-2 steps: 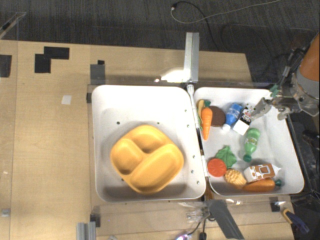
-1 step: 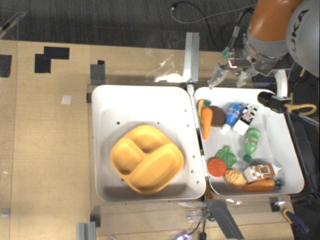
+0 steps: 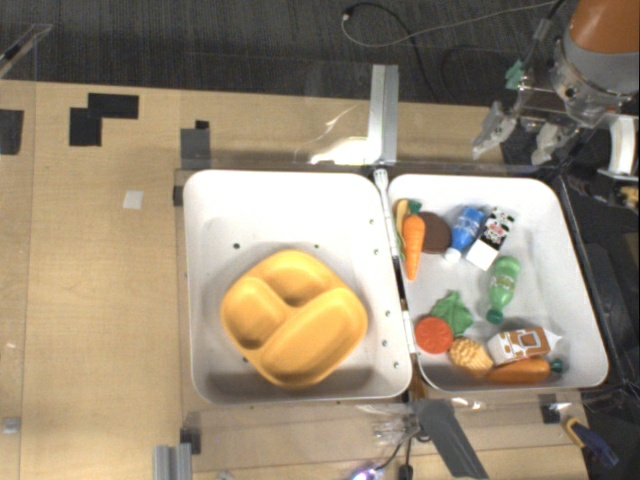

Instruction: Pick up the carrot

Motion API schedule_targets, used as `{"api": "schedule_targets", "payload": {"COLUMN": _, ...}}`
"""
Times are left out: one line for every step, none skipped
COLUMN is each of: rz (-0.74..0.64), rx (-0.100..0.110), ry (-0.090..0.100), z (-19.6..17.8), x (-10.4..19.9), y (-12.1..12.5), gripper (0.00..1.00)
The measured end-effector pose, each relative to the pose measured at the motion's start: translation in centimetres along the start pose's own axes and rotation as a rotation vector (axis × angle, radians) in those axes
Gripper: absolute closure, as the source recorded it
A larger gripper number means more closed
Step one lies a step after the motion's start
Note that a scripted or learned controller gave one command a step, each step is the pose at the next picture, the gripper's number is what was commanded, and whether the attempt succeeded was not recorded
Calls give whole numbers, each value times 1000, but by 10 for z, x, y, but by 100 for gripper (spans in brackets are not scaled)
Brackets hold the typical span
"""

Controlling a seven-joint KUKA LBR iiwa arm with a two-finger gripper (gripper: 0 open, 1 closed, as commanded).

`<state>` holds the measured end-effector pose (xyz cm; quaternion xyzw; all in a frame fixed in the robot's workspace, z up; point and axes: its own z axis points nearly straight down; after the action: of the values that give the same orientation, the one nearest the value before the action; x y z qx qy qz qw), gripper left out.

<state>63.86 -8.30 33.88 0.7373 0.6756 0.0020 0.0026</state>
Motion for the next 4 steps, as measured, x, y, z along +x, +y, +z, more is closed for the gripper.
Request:
{"api": "schedule_targets", "payload": {"rz": 67, "rx": -1, "ry": 1, "z": -99, "x": 77, "y": -3, "gripper": 0}}
{"api": "schedule_targets", "payload": {"rz": -24, "rx": 4, "ry": 2, "z": 9, "x": 123, "y": -64, "gripper": 0}}
{"api": "schedule_targets", "payload": {"rz": -114, "rx": 4, "ry": 2, "z": 79, "x": 233, "y": -126, "gripper": 0}}
{"api": "schedule_targets", "payload": {"rz": -443, "rx": 4, "ry": 3, "z": 158, "x": 229, "y": -173, "gripper": 0}}
